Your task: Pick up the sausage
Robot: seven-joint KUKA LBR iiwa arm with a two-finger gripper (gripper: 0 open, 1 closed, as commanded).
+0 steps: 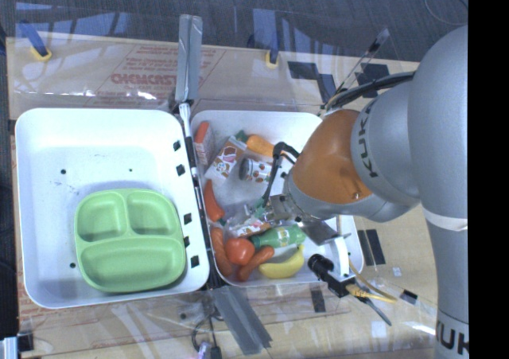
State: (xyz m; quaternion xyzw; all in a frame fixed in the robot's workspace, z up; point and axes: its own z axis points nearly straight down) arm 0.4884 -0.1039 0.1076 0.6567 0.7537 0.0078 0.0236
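- Left bin (48,134): holds a green divided plate (130,239) in its near half.
- Right bin (314,120): crowded with toy food and packets.
- Sausage (212,201): likely the reddish-orange link lying lengthwise along the right bin's left wall, just beside the divider. A second reddish link (256,261) lies near the front, touching a tomato (237,250); I cannot tell for sure which one is meant.
- Handling, as a judgement: light, smooth plastic or rubber, rounded, prone to rolling or slipping. Best taken across its middle, fingers straddling the narrow width; the wall close on one side leaves little room.
- Neighbours to the right: a clear wrapper (248,226), a green vegetable (280,236), a banana (282,267), a printed packet (227,160).
- Pincer (274,208): low over the bin's middle, among the wrappers, right of the wall-side sausage and apart from it. Its spread I cannot tell; the orange band (334,166) and wrist hide much of it. Nothing seen held.
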